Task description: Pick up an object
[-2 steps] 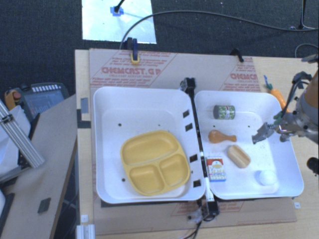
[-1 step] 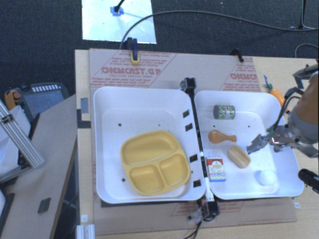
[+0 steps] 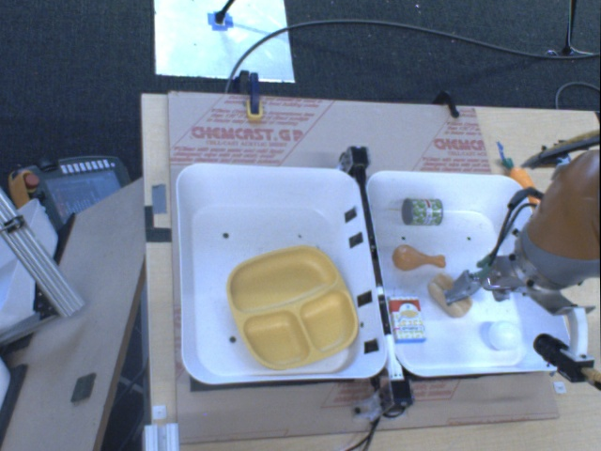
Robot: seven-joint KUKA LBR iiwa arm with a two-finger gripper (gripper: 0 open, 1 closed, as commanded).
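On the desk (image 3: 160, 346), the left bin (image 3: 202, 280) holds a yellow divided tray (image 3: 291, 305), which lies flat toward that bin's near right part, its two smaller compartments facing the black divider (image 3: 368, 252) that runs between the two bins. Just right of the divider, in the right bin (image 3: 451, 188), a small red-and-white carton (image 3: 407, 318) lies near the front wall. Behind the carton, toward the middle of the bin, lies an orange-tan drumstick-shaped toy (image 3: 417, 257), and farther back from it a small can with a green label (image 3: 423, 211) lies on its side near the rear wall. Right of the carton and touching the tip of the arm's tool sits a tan rounded piece (image 3: 448, 295). The jaws (image 3: 460, 289) come in low from the right and rest right at this tan piece, on its upper right edge; whether they are spread or closed cannot be told, since the metal tip blurs together at this angle, and nothing is plainly seen clamped between them. Right of the tan piece and nearer the front wall lies a white ball-like object (image 3: 501, 334), pale against the bin floor. The grey wrist and the orange band (image 3: 573, 214) rise over the right rim of this bin.
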